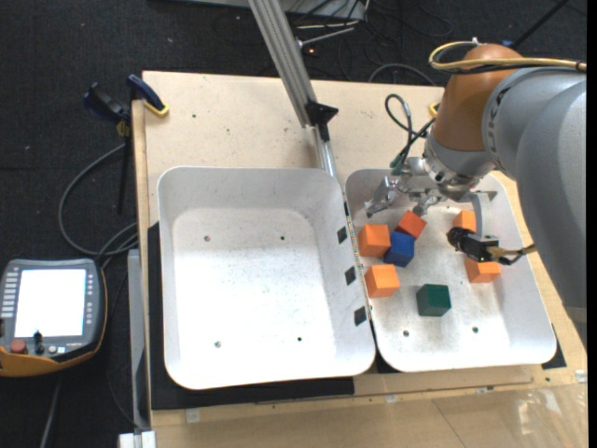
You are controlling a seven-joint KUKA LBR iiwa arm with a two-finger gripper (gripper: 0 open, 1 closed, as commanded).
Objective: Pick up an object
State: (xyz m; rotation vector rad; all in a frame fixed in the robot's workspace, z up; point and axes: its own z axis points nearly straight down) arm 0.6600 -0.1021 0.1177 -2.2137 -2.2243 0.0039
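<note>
My gripper [403,202] hangs over the back of the right bin [522,339], open, with nothing between its fingers. Just below it lies a red-orange block [411,223], touching a blue block [402,247]. An orange block [375,239] sits to their left near the bin's left wall. Nearer the front lie another orange block [381,278] and a dark green block [434,299]. Two more orange blocks [483,270] [466,219] lie to the right, partly behind a black cable end.
The left bin [187,278] stands beside the right one, sharing a middle divider [347,250]. A slanted metal pole [284,54] ends at the bins' back edge. The grey arm [532,119] covers the right bin's back right corner.
</note>
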